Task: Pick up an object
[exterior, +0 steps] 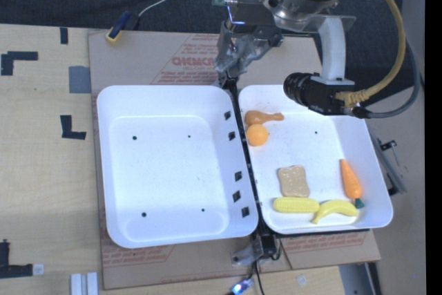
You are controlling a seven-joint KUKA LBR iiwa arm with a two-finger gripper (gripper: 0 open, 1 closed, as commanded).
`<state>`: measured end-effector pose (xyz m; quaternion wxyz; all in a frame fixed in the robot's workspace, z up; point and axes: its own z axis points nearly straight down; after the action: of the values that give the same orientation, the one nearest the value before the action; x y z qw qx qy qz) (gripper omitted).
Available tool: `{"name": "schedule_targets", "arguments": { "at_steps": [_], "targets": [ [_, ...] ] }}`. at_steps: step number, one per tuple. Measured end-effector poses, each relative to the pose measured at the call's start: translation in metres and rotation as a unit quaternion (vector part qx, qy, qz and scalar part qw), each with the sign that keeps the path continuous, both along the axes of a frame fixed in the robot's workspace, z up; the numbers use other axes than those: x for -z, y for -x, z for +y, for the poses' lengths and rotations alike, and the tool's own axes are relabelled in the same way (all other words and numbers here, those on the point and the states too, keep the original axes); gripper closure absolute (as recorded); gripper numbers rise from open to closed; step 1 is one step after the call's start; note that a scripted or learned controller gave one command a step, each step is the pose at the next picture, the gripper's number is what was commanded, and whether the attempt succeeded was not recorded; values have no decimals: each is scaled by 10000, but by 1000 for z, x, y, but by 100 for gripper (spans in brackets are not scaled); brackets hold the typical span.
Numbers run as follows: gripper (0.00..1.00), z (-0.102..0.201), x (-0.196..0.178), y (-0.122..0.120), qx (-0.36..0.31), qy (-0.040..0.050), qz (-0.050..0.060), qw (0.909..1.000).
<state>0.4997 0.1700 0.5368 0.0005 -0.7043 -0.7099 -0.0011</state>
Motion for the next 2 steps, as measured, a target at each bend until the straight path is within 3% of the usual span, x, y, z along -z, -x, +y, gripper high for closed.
{"name": "schedule_targets", "arguments": {
  "at_steps": [1, 2],
  "targets": [
    [100, -4, 2, 2, 32, 12, 12, 10000],
    [100, -32, 4, -75, 56, 24, 5, 10000]
  ]
}}
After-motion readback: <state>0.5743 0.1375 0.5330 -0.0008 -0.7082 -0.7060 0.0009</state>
